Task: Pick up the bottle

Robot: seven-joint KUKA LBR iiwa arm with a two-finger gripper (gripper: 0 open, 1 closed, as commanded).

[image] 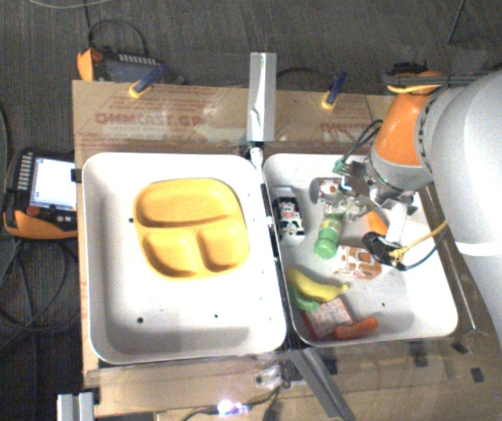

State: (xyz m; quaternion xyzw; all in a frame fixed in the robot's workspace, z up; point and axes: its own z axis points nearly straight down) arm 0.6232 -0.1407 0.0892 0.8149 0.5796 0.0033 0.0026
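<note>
A green bottle (328,236) lies in the right bin (418,310), in its upper middle, its cap end pointing up towards the arm. My gripper (346,202) is directly above the bottle's top end, low in the bin. The arm's grey wrist with the orange band (400,139) reaches in from the upper right. Wrist hardware and cables hide the fingertips, and the bottle does not look lifted.
A yellow divided tray (194,226) rests in the left bin (111,323). The right bin also holds a small black and white carton (288,217), a banana (314,285), a red packet (326,319), an orange carrot-like piece (357,328) and a patterned round item (358,261).
</note>
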